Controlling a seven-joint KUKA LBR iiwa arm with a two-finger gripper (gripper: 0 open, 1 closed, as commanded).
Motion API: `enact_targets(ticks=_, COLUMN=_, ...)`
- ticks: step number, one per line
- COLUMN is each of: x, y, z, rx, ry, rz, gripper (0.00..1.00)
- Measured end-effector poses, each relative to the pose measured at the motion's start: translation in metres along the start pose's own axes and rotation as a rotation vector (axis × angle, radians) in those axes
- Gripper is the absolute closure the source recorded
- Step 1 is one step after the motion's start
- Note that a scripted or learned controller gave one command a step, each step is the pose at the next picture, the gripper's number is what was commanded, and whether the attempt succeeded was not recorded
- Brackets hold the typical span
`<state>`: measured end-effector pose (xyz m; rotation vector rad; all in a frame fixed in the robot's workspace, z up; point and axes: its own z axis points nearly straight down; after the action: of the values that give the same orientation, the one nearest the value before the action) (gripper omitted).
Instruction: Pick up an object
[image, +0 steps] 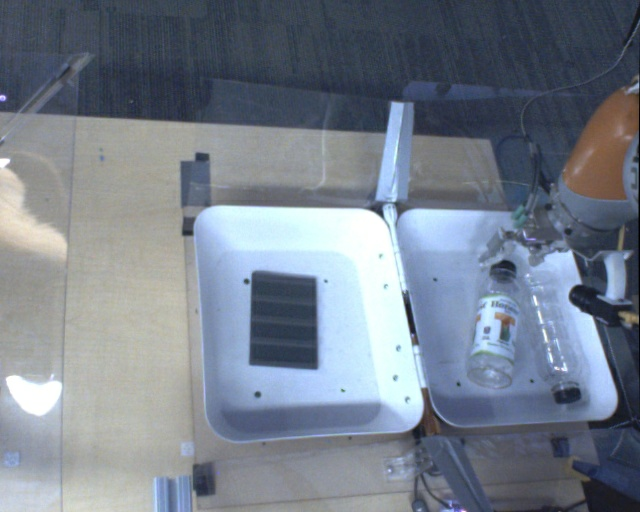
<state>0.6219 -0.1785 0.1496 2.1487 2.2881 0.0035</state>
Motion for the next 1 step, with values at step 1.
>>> enact_targets(ticks=1, x=0.0236, y=-0.0247, z=0.0603, rx=-0.008, ry=-0.002, rz=-0.095, gripper=0.0)
